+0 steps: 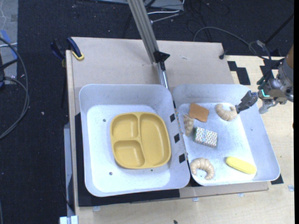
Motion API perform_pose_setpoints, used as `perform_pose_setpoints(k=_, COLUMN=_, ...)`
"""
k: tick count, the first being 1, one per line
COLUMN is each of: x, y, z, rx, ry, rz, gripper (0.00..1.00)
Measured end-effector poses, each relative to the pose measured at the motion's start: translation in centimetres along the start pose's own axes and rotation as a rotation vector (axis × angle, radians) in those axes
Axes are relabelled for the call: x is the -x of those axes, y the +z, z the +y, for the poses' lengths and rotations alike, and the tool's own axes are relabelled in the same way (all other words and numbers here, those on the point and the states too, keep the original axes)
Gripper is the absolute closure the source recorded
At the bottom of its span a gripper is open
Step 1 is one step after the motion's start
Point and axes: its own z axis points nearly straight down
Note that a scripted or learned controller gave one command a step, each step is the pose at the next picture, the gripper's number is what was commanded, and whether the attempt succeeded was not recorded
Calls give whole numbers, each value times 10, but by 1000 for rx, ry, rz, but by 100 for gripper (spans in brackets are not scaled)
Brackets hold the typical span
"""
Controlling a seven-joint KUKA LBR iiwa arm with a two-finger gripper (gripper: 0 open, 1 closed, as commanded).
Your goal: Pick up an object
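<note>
Croissant (226, 111) far side of right bin (261, 139), loose | gripper (258, 102) just right of it, jaws apart, nothing between | pick not started; descend, close, lift left

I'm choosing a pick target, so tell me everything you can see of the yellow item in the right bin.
The yellow item is a small, smooth, oblong piece, plain bright yellow, much like a toy banana or lemon; the material looks like plastic. It lies flat, angled slightly, on the floor of the right bin near its front right corner. Nothing touches it: the croissant-like piece lies apart to its left, and the gripper is well behind it.
</note>
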Motion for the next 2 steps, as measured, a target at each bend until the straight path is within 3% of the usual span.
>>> perform_pose_setpoints(k=1, x=0, y=-1, z=0, rx=1, ry=0, rz=0, gripper=0)
perform_pose_setpoints(k=2, x=-8, y=58, z=6, rx=-4, ry=0, rz=2, gripper=0)
